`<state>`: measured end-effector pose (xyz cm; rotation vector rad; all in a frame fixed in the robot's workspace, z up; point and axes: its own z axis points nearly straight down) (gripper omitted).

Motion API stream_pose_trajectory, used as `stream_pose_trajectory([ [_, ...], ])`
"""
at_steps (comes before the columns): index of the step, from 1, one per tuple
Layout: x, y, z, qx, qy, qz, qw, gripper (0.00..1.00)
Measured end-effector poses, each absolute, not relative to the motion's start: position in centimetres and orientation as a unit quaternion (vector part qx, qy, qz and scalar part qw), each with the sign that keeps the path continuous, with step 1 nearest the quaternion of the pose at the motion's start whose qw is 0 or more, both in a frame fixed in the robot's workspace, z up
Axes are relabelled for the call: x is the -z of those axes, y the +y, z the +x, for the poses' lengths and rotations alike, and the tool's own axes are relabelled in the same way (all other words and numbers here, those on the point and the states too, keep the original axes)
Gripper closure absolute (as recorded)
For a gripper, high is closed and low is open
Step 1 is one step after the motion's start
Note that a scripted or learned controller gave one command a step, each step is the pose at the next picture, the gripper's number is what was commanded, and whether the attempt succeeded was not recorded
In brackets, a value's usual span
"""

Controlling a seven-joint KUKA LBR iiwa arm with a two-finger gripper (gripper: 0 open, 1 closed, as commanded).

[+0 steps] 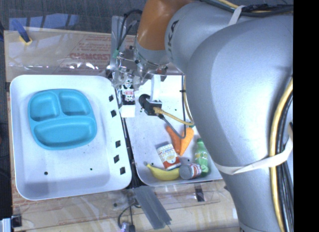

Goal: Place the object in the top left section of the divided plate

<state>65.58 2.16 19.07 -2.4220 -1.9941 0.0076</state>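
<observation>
Bench carries two white bins. Left bin (30, 176) holds blue divided plate (62, 117). Right bin (149, 176) holds carrot (178, 138), banana (162, 172), bottle (201, 156). Gripper (128, 89) hangs over right bin's far-left corner; finger state undeterminable.

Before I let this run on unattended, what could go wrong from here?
1. The carrot, banana, small can and green bottle lie bunched together, so a grasp may catch two.
2. The pincer hangs by the wall between bins and could clip it.
3. The blue divided plate has low dividers; a drop may stray.
</observation>
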Motion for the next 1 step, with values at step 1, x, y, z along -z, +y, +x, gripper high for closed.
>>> stream_pose_trajectory([
  [1,-27.03,10.45,65.58,-0.001,-0.609,-0.793,0.001,1.0],
])
